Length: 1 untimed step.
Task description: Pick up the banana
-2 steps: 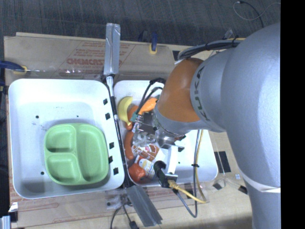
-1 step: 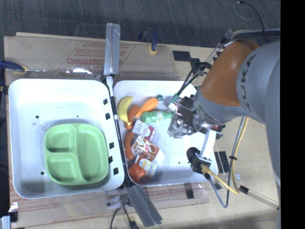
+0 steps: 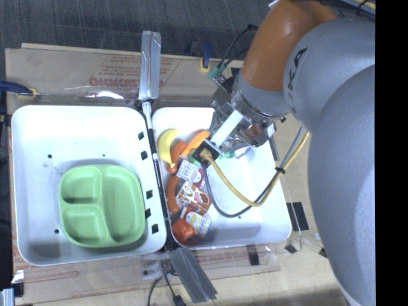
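the short yellow curved banana (image 3: 166,144) lies in the upper left corner of the right-hand shallow white plastic bin (image 3: 268,225), close against the wall it shares with the left-hand white bin (image 3: 32,145), where a pale green divided plastic plate (image 3: 102,204) sits alone. the robot's pincer (image 3: 247,136) hangs over the middle of the right bin, to the right of the banana and apart from it. the wrist hides it, so i cannot tell how far open it is, and nothing can be seen in its hold. the trouble ahead is likely crowding. an orange carrot-shaped toy (image 3: 193,139) rests just beside the banana on the pincer's side, and a run of printed red and white snack packets (image 3: 191,195) leads down to a round red-orange toy (image 3: 181,230). a descent coming in from the right could close on the orange piece instead, or nudge the banana tighter to the wall, where one side would find no room to slip in. the banana's curved, smooth skin may also slide out of a shallow grip.
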### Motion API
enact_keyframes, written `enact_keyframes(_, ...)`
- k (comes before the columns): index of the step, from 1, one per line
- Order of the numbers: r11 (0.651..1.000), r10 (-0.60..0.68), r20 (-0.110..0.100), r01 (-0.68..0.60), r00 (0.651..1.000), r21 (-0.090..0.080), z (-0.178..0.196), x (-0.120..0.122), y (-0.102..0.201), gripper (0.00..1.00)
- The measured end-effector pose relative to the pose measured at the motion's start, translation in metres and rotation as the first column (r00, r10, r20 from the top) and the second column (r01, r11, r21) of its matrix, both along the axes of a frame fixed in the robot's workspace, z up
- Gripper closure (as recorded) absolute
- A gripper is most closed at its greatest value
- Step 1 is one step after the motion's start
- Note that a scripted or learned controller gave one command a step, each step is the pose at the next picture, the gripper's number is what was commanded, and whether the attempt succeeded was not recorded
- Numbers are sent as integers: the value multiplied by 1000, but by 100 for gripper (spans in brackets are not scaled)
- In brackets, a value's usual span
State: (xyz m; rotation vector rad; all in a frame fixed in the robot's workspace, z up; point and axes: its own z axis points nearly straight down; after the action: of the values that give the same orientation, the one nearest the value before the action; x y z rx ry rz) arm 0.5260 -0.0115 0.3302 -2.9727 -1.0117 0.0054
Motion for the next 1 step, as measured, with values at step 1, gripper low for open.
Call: enact_keyframes(1,988,-153,-6,153,988,-1,-40,12,73,0)
